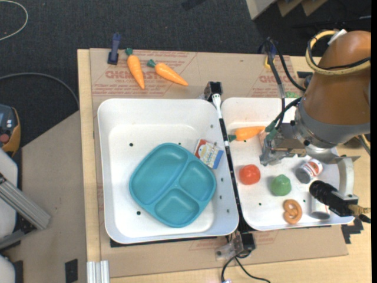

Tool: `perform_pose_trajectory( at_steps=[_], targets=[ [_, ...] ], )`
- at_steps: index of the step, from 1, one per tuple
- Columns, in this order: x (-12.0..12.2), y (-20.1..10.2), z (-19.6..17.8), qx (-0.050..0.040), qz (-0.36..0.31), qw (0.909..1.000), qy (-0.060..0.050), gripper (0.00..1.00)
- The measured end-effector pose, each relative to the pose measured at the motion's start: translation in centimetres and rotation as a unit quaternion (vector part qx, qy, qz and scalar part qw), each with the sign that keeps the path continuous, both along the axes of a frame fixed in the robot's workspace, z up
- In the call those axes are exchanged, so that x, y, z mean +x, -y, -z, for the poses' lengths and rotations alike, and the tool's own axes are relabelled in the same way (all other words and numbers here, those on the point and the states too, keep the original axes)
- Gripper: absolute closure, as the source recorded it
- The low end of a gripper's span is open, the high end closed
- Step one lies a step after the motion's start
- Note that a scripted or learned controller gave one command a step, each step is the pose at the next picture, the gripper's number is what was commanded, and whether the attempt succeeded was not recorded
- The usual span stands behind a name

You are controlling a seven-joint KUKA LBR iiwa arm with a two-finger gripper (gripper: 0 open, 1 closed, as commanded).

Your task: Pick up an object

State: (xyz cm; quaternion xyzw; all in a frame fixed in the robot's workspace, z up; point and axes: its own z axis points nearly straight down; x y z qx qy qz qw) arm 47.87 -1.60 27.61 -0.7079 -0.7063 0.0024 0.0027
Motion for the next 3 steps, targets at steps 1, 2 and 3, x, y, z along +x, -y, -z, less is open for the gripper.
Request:
perform_pose_trajectory(
  at_steps=[1,2,3],
  targets=[
    [0.2,-3.1,-14.6,0.0010,-0.004,0.9999,0.013,1.00],
    [2.5,1.1,-11.2,-0.0005,0.001,1.0000,0.002,1.00],
    [11.3,7.8,10.6,-0.0007,0.001,1.0000,-0.002,1.00]
  ],
)
